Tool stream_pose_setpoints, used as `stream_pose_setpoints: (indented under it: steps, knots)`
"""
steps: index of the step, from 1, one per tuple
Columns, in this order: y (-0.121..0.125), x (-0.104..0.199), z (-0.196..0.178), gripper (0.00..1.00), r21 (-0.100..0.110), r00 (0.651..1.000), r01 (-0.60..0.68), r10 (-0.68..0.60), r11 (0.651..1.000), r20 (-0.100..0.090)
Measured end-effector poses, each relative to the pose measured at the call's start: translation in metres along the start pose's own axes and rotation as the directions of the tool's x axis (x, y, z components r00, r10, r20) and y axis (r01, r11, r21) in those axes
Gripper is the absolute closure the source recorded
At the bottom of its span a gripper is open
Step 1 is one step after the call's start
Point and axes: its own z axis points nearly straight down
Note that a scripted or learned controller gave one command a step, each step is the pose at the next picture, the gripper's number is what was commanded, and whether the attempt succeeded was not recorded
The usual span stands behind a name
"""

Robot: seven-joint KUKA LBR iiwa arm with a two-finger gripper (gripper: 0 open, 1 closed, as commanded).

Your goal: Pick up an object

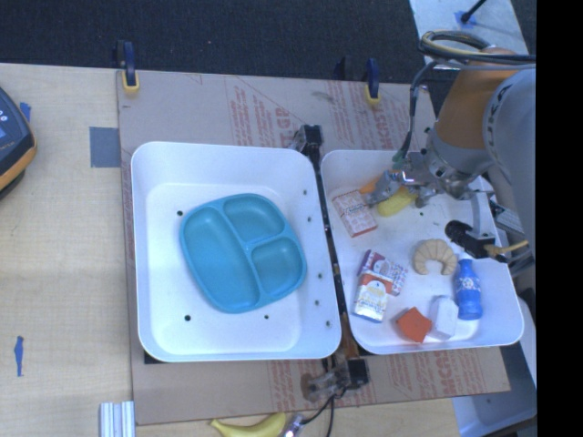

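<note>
I'm looking down on a pale wooden bench [64, 271] with a brown cardboard sheet [246, 107] clamped over it, and on that two shallow white bins side by side. The left white bin [150, 326] holds a blue plastic plate with three compartments [242, 251], lying flat near its middle. The right white bin [496, 335] carries the loose items. A small pinkish printed packet [353, 213] lies near its upper left. Below it I see a small red-and-white carton [383, 269] and, touching it, an orange-and-white carton [371, 298]. A tan croissant-shaped toy [435, 257] sits towards the right, with a small blue bottle with a white cap [467, 290] just beside and below it. Near the bottom edge are an orange-red block [414, 324] and a white block [445, 317], touching each other.

The grey arm with its orange band [469, 107] comes in from the right, and the gripper [402, 182] is low over the upper part of the right bin. It sits right at a yellow rounded object [395, 205], with something orange [368, 188] just to its left. I cannot tell how wide the claw stands or whether it has hold of anything; the wrist hides that.

A yellow banana [248, 423] lies on the bench at the bottom edge.
</note>
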Motion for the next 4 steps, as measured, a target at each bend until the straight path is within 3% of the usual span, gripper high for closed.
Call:
stream_pose_setpoints:
  steps: [1, 2, 3, 4]
  knots:
    - [0.008, 0.035, 0.002, 0.0, 0.006, 1.0, 0.0, 0.0, 1.0, 0.001]
    - [0.01, 0.076, -0.1, 0.0, -0.002, 1.0, 0.0, 0.0, 1.0, 0.0]
    - [0.009, 0.102, -0.099, 0.0, 0.002, 1.0, 0.001, -0.001, 1.0, 0.0]
    - [-0.007, 0.072, -0.099, 0.0, 0.001, 1.0, -0.002, 0.002, 1.0, 0.0]
